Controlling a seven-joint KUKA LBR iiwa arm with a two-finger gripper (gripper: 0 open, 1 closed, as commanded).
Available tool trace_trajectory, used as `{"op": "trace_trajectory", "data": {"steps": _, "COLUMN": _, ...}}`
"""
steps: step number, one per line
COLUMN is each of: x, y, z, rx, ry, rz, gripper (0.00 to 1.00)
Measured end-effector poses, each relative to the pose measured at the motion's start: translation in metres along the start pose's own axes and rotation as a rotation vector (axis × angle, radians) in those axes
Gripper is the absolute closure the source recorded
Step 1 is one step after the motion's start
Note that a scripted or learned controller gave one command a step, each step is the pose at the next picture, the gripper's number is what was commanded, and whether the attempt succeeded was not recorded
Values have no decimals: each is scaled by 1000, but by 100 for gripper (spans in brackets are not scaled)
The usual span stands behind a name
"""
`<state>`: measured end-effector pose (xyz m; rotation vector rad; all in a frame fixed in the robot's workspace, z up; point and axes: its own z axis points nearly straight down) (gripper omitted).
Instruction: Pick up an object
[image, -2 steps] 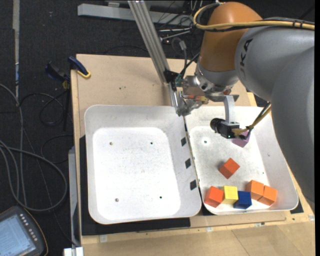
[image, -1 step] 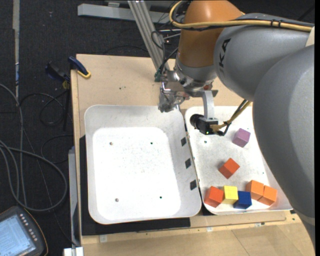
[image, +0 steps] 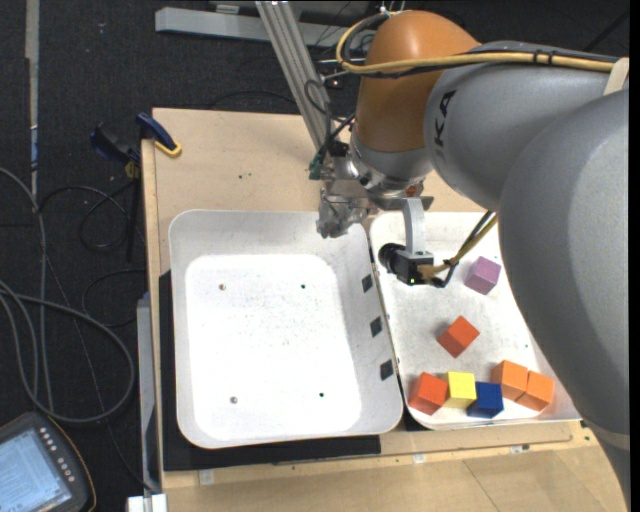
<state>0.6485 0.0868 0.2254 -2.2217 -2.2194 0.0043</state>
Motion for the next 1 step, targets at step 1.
{"op": "trace_trajectory", "data": {"steps": 1, "x": 0, "y": 0, "z": -1, "rx": -1, "ry": 0, "rz": 0, "gripper": 0}}
